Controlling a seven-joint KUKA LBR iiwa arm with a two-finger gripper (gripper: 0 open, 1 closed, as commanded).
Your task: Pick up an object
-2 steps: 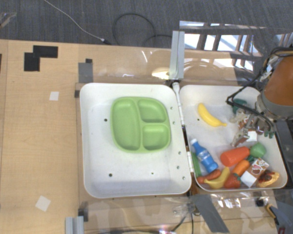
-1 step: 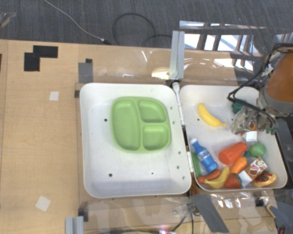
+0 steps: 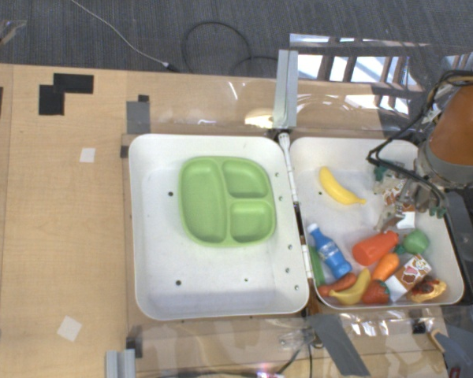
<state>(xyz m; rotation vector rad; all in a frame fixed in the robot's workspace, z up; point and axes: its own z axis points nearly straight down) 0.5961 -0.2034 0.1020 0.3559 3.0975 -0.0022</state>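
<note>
Right white bin holds yellow banana, lying diagonally upper-left to lower-right.

no legible text anywhere, label on blue bottle too small, brown packet print blurred
</note>
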